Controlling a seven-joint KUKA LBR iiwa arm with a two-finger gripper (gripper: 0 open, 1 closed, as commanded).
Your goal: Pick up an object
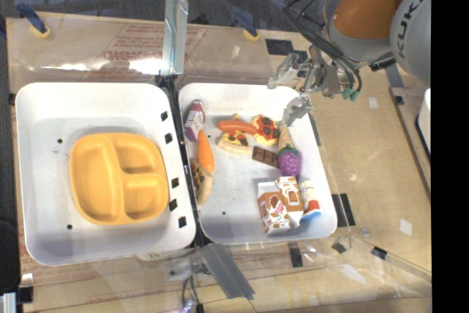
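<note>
My gripper (289,94) hangs over the far right corner of the right bin (242,227), fingers spread apart with nothing between them. One fingertip (295,111) points down near a pizza slice (265,128). Below it lie a hot dog (236,127), a sandwich piece (233,143), a chocolate bar (265,155) and purple grapes (289,159). A carrot (206,151) and a purple bottle (193,119) lie along the bin's left side. A milk carton (278,204) and a small red, white and blue bottle (309,201) rest at the near right.
The left bin (44,102) holds a yellow divided plate (119,177). A brown pastry (198,183) leans on the wall between the bins. A grey post (174,37) stands behind the divider. Cables (311,7) trail from the arm's wrist.
</note>
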